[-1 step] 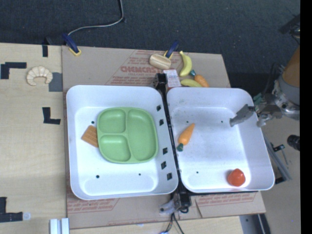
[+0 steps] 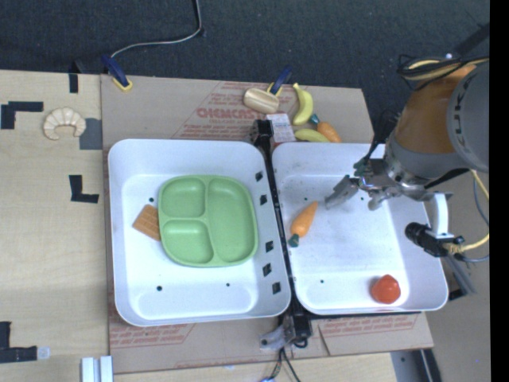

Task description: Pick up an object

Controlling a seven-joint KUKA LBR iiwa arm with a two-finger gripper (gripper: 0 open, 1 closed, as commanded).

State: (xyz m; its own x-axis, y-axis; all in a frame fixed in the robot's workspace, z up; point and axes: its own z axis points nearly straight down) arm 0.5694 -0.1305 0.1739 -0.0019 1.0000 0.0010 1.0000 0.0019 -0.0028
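Arm (image 2: 465,126): grey, rounded, with an orange band.
Hand (image 2: 359,195): grey metal, two slim fingers.
Cable (image 2: 477,245): yellowish, looped.

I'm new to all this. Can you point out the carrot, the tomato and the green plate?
carrot (image 2: 305,220), camera view, middle of its orange body.
tomato (image 2: 386,289), camera view, centre of its red top.
green plate (image 2: 208,247), camera view, ridge between compartments.

Dark blue carpet (image 2: 278,22) fills the top of the frame, crossed by a white cable (image 2: 171,34). Below, a light wooden bench (image 2: 48,245) under a cardboard sheet (image 2: 183,106).
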